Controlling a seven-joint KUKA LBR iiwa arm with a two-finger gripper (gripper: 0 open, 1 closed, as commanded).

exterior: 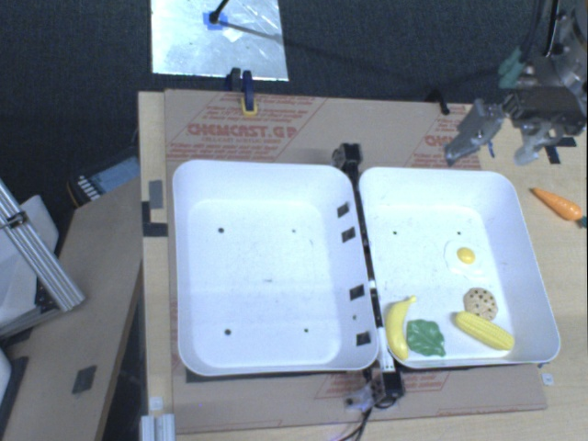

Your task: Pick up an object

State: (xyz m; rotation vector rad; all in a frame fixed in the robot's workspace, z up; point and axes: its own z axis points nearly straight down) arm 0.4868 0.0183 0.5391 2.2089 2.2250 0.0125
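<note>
My gripper (491, 156) hangs above the far right corner of the right bin (413, 219), its two grey fingers (464, 141) spread open with nothing between them. Well below it, in the bin's near right part, lie a fried egg (464, 255), a brown cookie (480, 301), a yellow corn cob (484, 331), a banana (398, 327) and a green leafy piece (425, 338). None of them touches the gripper.
The left bin (266, 265) sits beside the right one, joined by black clips (354, 237). An orange carrot (558, 203) lies on the bench outside the right bin. A shiny metal sheet (219, 24) lies at the back.
</note>
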